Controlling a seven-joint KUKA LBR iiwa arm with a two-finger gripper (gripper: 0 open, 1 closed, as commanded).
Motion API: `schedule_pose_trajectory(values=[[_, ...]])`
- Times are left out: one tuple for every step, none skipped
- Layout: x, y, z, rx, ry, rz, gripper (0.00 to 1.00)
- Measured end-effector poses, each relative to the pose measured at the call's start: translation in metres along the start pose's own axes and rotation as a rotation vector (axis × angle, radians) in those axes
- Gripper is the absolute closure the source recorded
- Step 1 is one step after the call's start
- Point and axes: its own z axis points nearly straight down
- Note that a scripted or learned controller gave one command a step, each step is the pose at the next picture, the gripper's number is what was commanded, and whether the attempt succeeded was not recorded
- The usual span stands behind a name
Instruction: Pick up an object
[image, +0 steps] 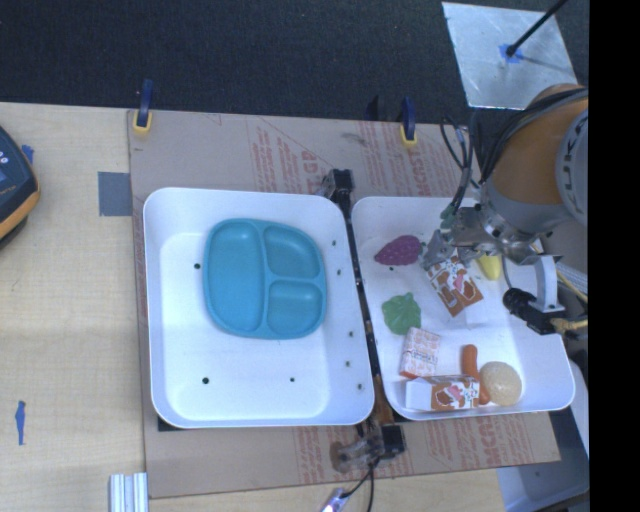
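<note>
- Bench (70, 330): pale wood, with a brown cardboard sheet (250, 150) clamped over it under both bins.
- Left bin (250, 400): white and shallow, touching or nearly touching the right bin along its inner edge.
- Right bin (545, 385): white, holding all the small items.
- Arm (535, 165): grey with an orange band, reaching in from the right over the right bin's far corner.
- Plate (265, 278): teal, with three compartments, lying flat in the far half of the left bin.
- Gripper (452, 250): low over the far part of the right bin, right above the tilted packet. Whether its grip is released or clenched cannot be told, nor whether it touches the packet.
- Carton (442, 394): red and white, lying flat against the right bin's near wall.
- Tilted packet (457, 285): red and white, lying slantwise just below the gripper, between the grapes and the yellow piece.
- Small packet (420, 352): pink and white, near the bin's middle, just beyond the carton.
- Ball (501, 383): cream, in the near right corner, beside the carton's end.
- Grapes (399, 250): purple bunch, near the bin's inner wall, left of the gripper.
- Leaf (402, 313): green, between the grapes and the small packet.
- Sausage (470, 360): orange, upright in the view, between the small packet and the ball.
- Yellow piece (489, 266): small, partly hidden under the arm, right of the tilted packet.
</note>
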Motion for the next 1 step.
schedule_pose_trajectory(values=[[0.0867,-0.0068,-0.0373,0.001,-0.001,0.001,1.0]])
